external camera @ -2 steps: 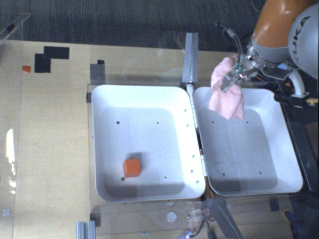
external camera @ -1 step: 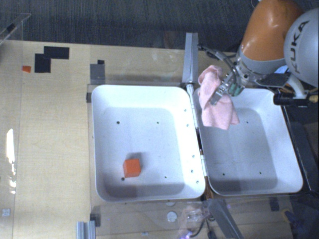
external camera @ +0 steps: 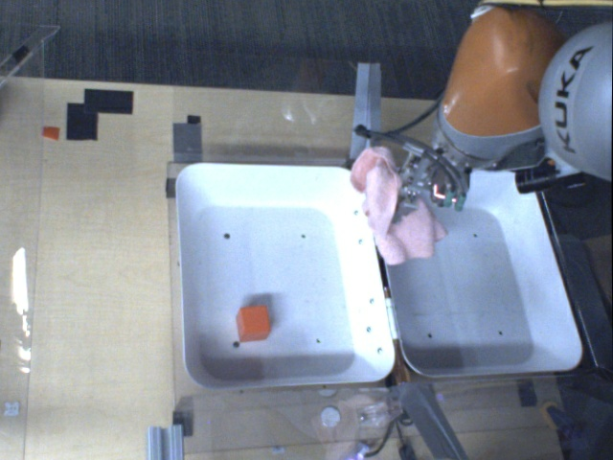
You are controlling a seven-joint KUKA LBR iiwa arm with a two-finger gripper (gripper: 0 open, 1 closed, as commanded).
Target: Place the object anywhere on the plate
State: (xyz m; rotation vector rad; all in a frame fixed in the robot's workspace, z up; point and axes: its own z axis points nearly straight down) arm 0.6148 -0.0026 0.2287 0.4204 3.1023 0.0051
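Pink cloth (external camera: pixel 391 215) hangs clamped in the gripper (external camera: pixel 420 188), we note, draped over the bins' shared wall (external camera: pixel 381 286).

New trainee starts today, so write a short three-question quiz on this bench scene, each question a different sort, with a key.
1. True or false: the small orange cube lies in the left white bin.
2. The crumpled pink cloth hangs: A) above the gap between the bins, at the gripper; B) flat on the wooden bench; C) under the cube.
3. Fill in: the arm's rounded band above the wrist is coloured ____.

Key: 1 true; 2 A; 3 orange.
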